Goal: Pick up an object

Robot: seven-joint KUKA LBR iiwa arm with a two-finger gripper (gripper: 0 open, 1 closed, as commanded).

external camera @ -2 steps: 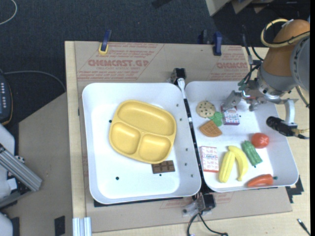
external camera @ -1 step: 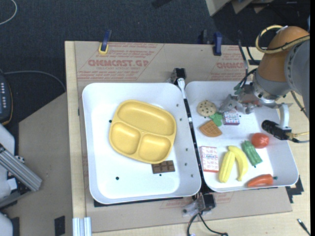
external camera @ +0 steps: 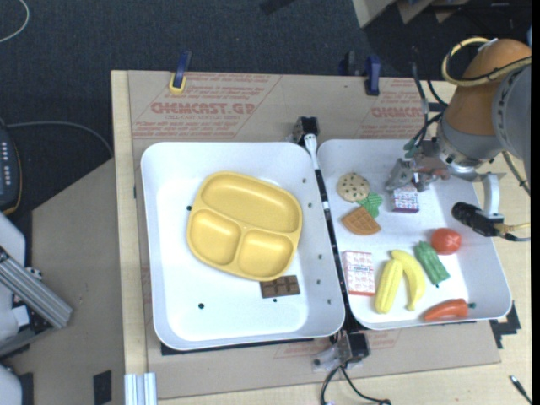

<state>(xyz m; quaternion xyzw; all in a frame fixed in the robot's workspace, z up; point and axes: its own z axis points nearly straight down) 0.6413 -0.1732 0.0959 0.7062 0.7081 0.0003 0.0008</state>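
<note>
My gripper [external camera: 408,178] hangs low over the back of the right bin [external camera: 489,272], just above a small purple and white packet [external camera: 406,201]. Nothing shows between its fingers. In the same bin lie a cookie [external camera: 352,186], a green piece [external camera: 369,203], a waffle [external camera: 361,222], a red and white packet [external camera: 359,272], two bananas [external camera: 400,279], a green pickle [external camera: 432,262], a tomato [external camera: 445,240] and a red pepper [external camera: 445,310].
The left bin [external camera: 169,260] holds a yellow divided plate [external camera: 243,224] and a chocolate bar [external camera: 280,288]. A black clip [external camera: 306,129] sits at the back between the bins. The arm's orange band [external camera: 498,57] rises at the right.
</note>
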